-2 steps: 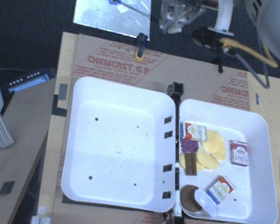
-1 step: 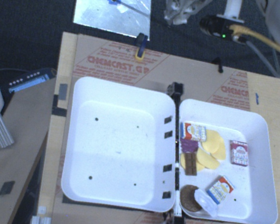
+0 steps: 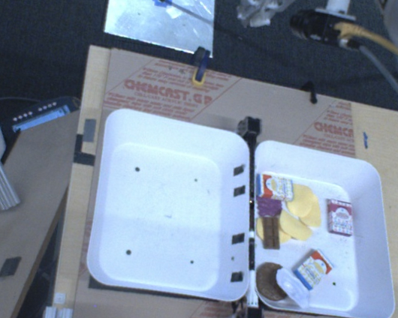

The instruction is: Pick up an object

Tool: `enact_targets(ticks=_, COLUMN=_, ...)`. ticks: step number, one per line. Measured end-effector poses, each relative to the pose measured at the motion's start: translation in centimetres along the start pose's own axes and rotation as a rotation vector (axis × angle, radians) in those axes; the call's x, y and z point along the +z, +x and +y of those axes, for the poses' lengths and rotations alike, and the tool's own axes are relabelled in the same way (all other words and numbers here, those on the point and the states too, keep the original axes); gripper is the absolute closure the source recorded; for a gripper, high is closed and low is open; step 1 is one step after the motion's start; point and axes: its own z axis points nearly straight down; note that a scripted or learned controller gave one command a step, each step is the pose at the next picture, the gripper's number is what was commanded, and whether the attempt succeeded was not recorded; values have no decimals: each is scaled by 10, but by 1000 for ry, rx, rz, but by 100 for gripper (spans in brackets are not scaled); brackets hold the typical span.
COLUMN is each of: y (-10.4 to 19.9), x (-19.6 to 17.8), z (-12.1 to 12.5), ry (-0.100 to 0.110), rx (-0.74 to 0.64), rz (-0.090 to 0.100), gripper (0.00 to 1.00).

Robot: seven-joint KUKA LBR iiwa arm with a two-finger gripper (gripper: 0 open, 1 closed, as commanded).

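My main worry is crowding. In the right bin (image 3: 379, 195) the small carton (image 3: 278, 186), yellow slices (image 3: 303, 208), purple piece (image 3: 268, 205) and brown bar (image 3: 271, 233) lie touching, close to the inner wall. A grasp there could catch two things or slip off flat ones. The red box (image 3: 339, 217) and blue box (image 3: 313, 268) lie more apart, so they look safer. The left bin (image 3: 123, 133) sits alongside on the surface (image 3: 388, 127). The hand (image 3: 263, 2) hangs well beyond both bins, and I cannot tell whether it is open or closed.
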Motion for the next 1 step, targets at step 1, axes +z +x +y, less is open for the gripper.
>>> enact_targets(ticks=1, y=52, x=194, z=-2, ry=17, rx=-1, rz=-4, gripper=100)
